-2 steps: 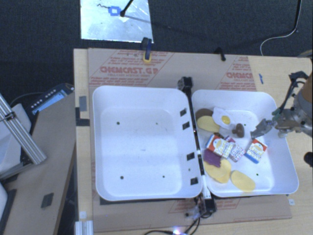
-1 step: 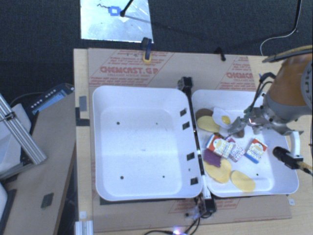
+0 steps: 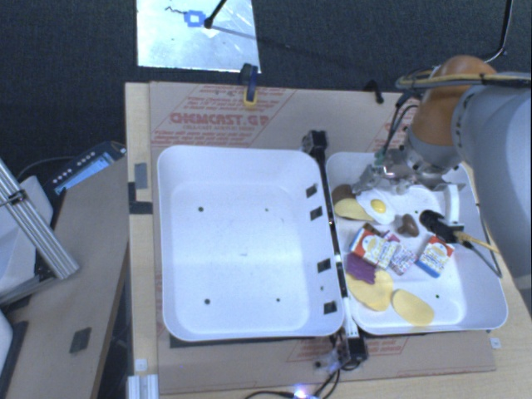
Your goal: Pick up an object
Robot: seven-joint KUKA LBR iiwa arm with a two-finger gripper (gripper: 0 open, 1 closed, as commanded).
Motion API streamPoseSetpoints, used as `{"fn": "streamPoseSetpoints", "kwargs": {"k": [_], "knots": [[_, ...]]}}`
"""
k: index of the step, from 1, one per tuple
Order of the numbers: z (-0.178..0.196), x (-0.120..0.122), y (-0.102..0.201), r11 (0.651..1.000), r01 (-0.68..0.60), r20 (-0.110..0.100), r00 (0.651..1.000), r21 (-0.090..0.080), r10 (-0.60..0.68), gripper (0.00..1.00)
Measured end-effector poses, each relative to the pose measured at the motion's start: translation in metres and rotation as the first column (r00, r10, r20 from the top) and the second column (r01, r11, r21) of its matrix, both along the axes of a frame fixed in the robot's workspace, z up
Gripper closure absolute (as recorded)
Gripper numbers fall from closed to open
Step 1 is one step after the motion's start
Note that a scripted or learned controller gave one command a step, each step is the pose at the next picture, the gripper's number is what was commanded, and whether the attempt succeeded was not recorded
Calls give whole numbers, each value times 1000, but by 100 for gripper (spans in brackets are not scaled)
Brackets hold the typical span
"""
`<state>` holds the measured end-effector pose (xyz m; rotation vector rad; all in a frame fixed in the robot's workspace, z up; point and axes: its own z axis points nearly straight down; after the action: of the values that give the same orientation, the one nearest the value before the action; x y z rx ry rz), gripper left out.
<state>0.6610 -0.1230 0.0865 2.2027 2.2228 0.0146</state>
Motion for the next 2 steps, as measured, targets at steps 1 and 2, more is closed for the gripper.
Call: {"fn": "streamPoseSetpoints", "kwargs": {"k": [1, 2], "knots": [[3, -87, 25, 1000, 10, -5, 1000, 1, -10, 0], [10, -86, 25, 1000, 7, -10, 1000, 1, -7, 100]]}}
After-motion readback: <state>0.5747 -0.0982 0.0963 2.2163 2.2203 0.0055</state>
